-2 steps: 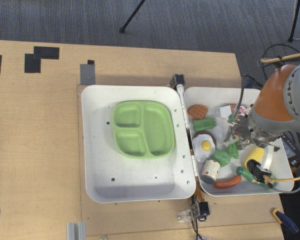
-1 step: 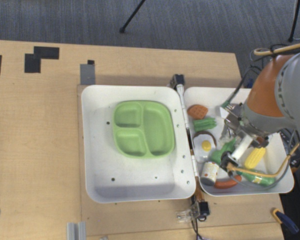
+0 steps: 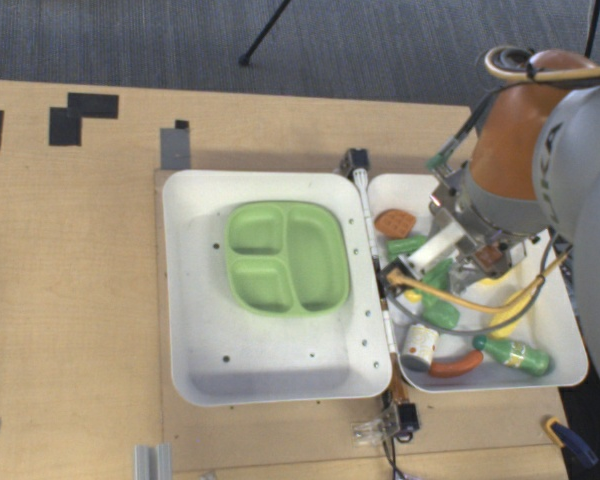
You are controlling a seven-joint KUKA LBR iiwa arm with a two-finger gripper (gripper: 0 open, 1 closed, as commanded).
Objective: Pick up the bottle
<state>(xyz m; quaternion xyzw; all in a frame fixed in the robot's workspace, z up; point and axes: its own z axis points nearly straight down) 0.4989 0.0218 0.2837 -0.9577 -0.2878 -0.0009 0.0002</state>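
Near the bottom edge of the frame, a small clamp with wires (image 3: 392, 423) sits on the wooden bench (image 3: 70, 298), just below the place where the two bins meet. At the lower right of the frame lies the bottle (image 3: 513, 354): it is green with a yellow label and it rests on its side in the right bin (image 3: 570, 358), close to the bin's lower rim. Just left of the bottle there is a red sausage-shaped toy (image 3: 454, 365), and beside that a small white cup (image 3: 419, 343). A yellow banana (image 3: 515, 306) lies above the bottle, and several green toy pieces (image 3: 435, 306) are in the middle of this bin. A brown round cookie-like piece (image 3: 394, 221) is at the bin's upper left corner.

The left bin (image 3: 195, 368) holds a light green divided plate (image 3: 285, 257) in its middle.

The grey arm with the orange band (image 3: 515, 143) comes from the upper right of the frame. Its gripper (image 3: 458, 258) is low in the right bin, above and left of the bottle, apart from it. Whether it is apart or together, I cannot tell.
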